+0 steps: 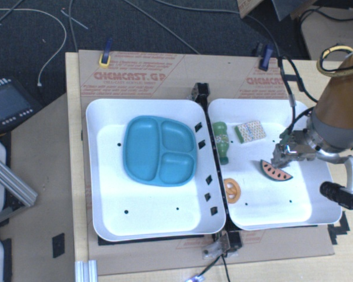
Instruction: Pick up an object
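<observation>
White plastic makes up both bins, and the right bin (300, 213) is where the loose pieces lie, within reach of the arm (340, 107) that comes in from the right. The gripper (284, 152) hangs low over that bin, its metal fingers pointing down and a little leftward, and just below and left of the fingertips lies the watermelon slice (276, 172), flat on the floor with its red face up. That closeness suggests the slice is the piece being tried for. Nothing sits between the fingers; whether they are spread or closed cannot be told, since the dark metal runs together at this slant. Farther left of the fingers, above the slice, a small patterned packet (249, 131) lies flat; beyond it a green bottle (222, 143) lies on its side against the wall between the bins, probably having rolled there. A pretzel (232, 190) rests lower down, well left of and below the fingers, also near that wall. The blue plate (160, 151) sits in the left bin (106, 198), well apart from the fingers and too broad for them anyway. Being thin and flat, the slice may slip away unless the fingers straddle its narrow width and press close to the floor.
</observation>
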### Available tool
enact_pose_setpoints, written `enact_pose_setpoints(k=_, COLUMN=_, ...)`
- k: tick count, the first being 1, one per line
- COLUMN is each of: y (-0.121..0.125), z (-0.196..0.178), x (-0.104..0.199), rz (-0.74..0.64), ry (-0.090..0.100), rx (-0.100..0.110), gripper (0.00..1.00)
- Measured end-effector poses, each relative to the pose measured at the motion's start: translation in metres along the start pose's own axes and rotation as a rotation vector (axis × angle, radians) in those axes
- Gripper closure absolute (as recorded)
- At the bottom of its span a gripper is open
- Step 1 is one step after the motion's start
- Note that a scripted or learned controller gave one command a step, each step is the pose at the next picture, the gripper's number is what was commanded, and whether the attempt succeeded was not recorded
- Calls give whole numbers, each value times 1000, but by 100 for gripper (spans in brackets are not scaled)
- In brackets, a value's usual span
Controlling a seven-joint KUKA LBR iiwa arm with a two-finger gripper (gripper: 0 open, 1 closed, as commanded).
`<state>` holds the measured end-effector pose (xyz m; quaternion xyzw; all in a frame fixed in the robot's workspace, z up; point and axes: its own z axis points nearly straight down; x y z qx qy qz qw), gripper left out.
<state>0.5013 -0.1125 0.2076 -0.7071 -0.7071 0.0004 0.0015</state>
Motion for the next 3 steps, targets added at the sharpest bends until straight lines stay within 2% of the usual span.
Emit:
enact_pose_setpoints(k=1, y=1, z=-10, x=52, rz=-6, ry=1, rx=-3, gripper=100)
enact_pose_setpoints(k=2, y=20, z=-6, x=101, rz=-7, ry=1, rx=-3, gripper=100)
enact_pose_setpoints(k=3, y=18, z=-6, x=155, rz=-7, ry=1, rx=-2, gripper=100)
